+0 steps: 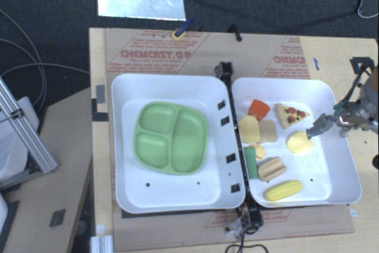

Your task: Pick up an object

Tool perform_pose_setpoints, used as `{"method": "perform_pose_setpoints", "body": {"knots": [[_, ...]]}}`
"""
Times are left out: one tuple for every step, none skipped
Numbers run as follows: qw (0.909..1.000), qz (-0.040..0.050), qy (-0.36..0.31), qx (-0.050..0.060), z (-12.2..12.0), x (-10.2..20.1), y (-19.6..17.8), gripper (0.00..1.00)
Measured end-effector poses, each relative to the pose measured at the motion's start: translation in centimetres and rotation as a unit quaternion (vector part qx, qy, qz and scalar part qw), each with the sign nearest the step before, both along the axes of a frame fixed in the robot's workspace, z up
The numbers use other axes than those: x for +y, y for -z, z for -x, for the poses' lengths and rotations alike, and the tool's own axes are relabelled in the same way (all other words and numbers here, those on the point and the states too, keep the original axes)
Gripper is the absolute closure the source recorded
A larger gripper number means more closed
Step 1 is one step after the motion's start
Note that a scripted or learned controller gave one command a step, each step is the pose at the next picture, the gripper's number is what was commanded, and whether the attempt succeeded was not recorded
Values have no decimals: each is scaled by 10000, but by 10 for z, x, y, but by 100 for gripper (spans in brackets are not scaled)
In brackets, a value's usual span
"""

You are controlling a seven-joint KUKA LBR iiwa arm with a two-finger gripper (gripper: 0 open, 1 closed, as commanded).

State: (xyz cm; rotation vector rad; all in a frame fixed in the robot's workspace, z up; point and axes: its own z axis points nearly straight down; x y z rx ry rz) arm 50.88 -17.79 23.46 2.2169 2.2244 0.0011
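step: approach | pincer [317,127] state: cannot tell | yellow lump [299,142] just beside and below its tip | advice: centre over lump, descend straight, then close

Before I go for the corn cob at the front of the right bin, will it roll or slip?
The corn cob looks like a rounded, tapered cylinder lying on its side, so a sideways nudge would probably roll it. Its glossy yellow surface suggests smooth plastic, likely light and stiff, so it may slip unless gripped across its middle. It lies apart from the hot dog, leaving room around it.
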Motion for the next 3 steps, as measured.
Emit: {"method": "perform_pose_setpoints", "body": {"knots": [[10000,-28,-25,55,-10,53,139,0],[10000,0,-27,-31,-76,73,148,0],[10000,6,53,-22,23,18,147,0]]}}
